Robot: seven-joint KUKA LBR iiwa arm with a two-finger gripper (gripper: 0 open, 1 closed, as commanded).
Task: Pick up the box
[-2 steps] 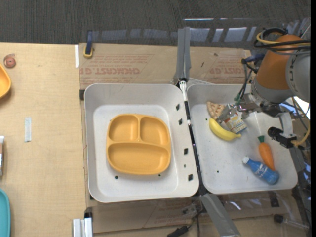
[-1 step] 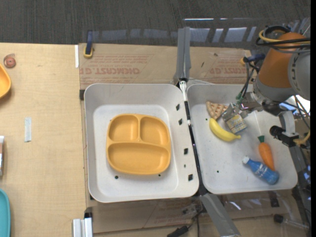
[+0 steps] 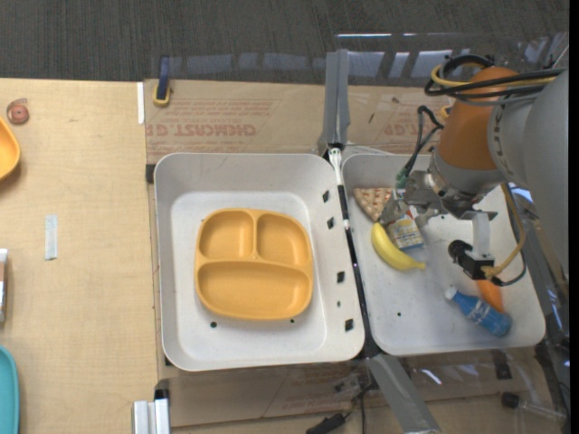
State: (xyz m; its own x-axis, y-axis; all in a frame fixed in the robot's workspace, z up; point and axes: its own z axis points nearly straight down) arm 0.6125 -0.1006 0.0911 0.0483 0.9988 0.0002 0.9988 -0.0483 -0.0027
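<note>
The box (image 3: 408, 232) is a small carton with a pale blue and white label. It lies in the right bin (image 3: 425, 324), touching the upper end of a yellow banana (image 3: 392, 249). My gripper (image 3: 403, 210) reaches down from the right and sits directly over the box's top end, touching or nearly touching it. The gripper's body hides the box's upper part. I cannot tell whether the box rests on the bin floor or is lifted off it.
In the right bin a triangular waffle-patterned piece (image 3: 370, 200) lies left of the gripper. A blue bottle (image 3: 479, 313) and an orange item (image 3: 489, 292) lie at the lower right. The left bin (image 3: 181, 269) holds a yellow divided plate (image 3: 254, 263).
</note>
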